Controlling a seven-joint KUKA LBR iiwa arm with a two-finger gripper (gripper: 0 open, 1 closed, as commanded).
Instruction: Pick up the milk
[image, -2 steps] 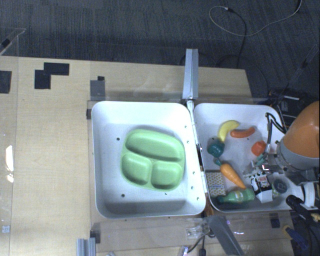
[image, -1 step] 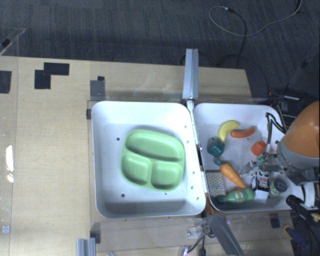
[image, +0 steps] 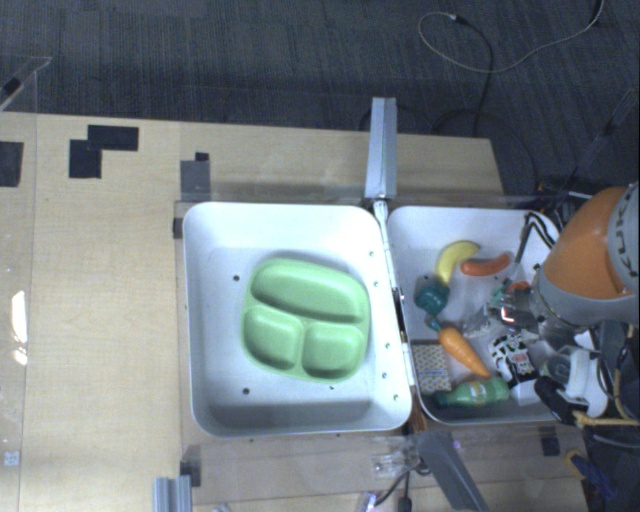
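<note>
Where visible, milk (image: 512, 352) beside gripper (image: 505, 312)

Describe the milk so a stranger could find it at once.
Look in the right-hand white bin, near the arm's gripper. The milk is the small white carton with black cow patches, right of the carrot and above the green bottle. Nothing else there is black-and-white.

No legible text, labels or nos. anywhere; black-and-white pattern on small carton (image: 513, 352) too blurred.
</note>
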